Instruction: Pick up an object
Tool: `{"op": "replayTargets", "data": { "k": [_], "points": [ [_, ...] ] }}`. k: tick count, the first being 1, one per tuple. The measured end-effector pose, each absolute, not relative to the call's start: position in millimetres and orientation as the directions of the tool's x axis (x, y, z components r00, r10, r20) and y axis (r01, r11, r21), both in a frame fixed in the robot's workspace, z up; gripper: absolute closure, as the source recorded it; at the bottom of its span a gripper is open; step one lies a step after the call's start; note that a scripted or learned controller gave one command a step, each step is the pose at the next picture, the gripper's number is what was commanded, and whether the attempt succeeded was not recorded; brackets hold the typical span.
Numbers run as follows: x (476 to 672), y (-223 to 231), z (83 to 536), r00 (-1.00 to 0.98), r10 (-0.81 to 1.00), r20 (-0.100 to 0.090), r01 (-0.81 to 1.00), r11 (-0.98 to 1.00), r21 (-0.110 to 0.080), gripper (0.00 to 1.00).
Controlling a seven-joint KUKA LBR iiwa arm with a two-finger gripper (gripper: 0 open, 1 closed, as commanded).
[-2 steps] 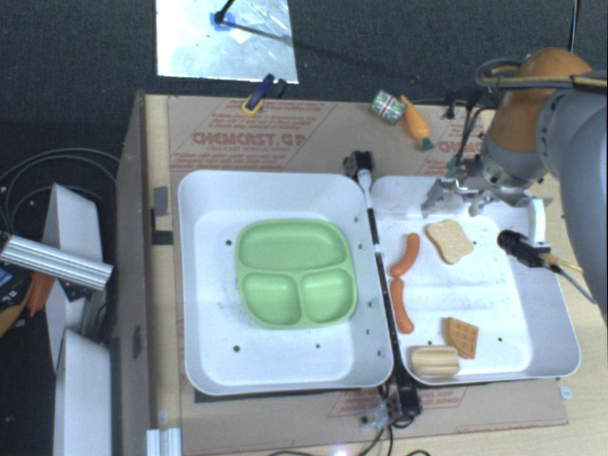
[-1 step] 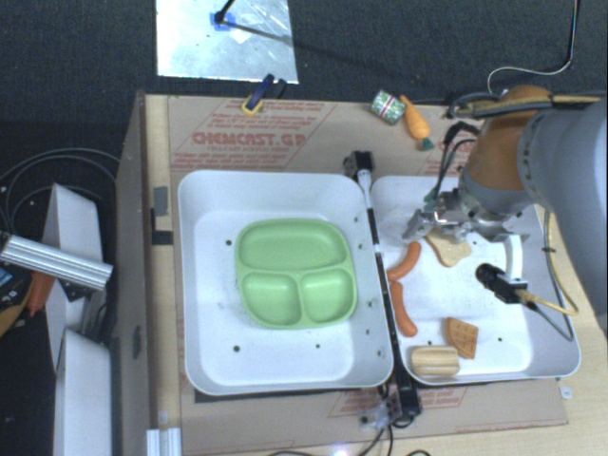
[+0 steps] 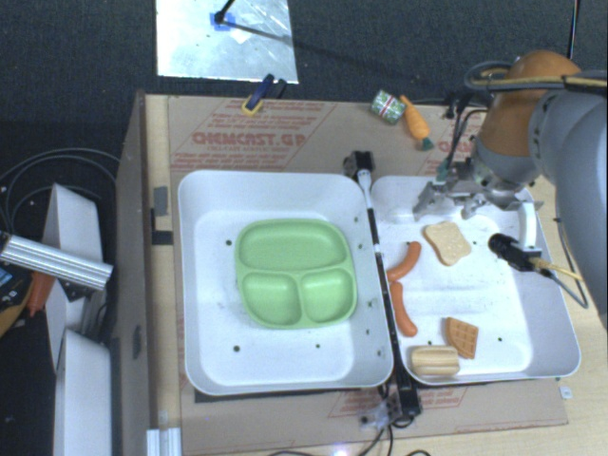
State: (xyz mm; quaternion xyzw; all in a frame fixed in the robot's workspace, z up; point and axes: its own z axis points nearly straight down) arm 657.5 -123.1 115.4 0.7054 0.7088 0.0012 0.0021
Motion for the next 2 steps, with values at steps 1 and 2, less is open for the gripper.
{"op": "replayTargets", "data": {
  "k": [1,2],
  "points": [
    [656.1,-147.9,84.6,-0.001,1.0,-0.002,1.0,0.001,0.001,0.0],
    [643.5,-137.3,84.8,-0.002,1.0,-0.001,1.0,0.002,0.002,0.0]
  ]
}}
